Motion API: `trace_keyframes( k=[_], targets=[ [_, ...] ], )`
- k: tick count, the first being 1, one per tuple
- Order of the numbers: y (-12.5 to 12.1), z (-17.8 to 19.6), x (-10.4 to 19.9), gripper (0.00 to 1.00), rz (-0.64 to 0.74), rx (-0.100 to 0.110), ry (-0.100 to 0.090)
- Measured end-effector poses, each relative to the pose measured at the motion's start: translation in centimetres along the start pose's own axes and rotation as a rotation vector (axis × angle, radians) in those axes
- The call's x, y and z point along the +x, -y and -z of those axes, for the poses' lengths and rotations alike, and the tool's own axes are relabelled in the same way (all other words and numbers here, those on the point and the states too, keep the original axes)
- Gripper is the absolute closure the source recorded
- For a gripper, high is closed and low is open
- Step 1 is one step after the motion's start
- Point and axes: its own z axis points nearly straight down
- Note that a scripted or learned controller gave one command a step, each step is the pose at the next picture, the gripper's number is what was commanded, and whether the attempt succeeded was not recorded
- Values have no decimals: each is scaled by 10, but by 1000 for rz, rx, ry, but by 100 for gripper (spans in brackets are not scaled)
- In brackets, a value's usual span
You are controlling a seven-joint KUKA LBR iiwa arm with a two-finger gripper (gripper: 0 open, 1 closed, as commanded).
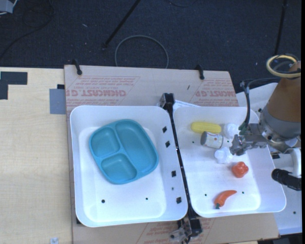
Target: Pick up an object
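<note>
Nearest us, left of the chili, sits the left bin with a blue plate. Above the chili we see corn, a can and a tomato. Our pincer hovers above the tomato; its grip we cannot tell.

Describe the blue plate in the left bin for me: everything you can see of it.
The blue plate is a light blue divided dish, plastic by its look, with rounded corners and three compartments: one large on its right side, two smaller on its left. It lies flat and right side up on the floor of the left bin, turned at a slant to the bin's walls, toward the bin's far side. Its compartments hold nothing. Nothing but the bin floor touches it.
</note>
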Motion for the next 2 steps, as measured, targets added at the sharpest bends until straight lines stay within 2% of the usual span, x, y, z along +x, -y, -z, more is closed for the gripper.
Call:
trace_keyframes(
  k=[2],
  targets=[
    [-4,89,-8,100,4,-1,1]
  ],
)
